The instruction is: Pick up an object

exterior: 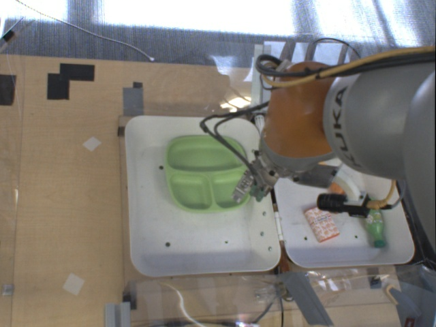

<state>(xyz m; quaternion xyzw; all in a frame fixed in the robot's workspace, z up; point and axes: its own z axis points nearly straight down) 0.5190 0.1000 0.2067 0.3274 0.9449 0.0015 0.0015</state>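
Likely we should pinch the light, stiff, slippery green plastic divided plate point(201, 172) by its raised right rim; we cannot tell how wide our claw point(246, 187) stands.

A pale green plate point(201, 176) with three compartments, one long and two smaller, lies flat and right side up just to the view's left of the gripper point(248, 187), which is at the plate's right rim. A small pink and white packet point(321, 224) lies flat to the view's right of the gripper and slightly lower in the view. A small green bottle point(375, 229) rests farther out on that side, apart from the packet.
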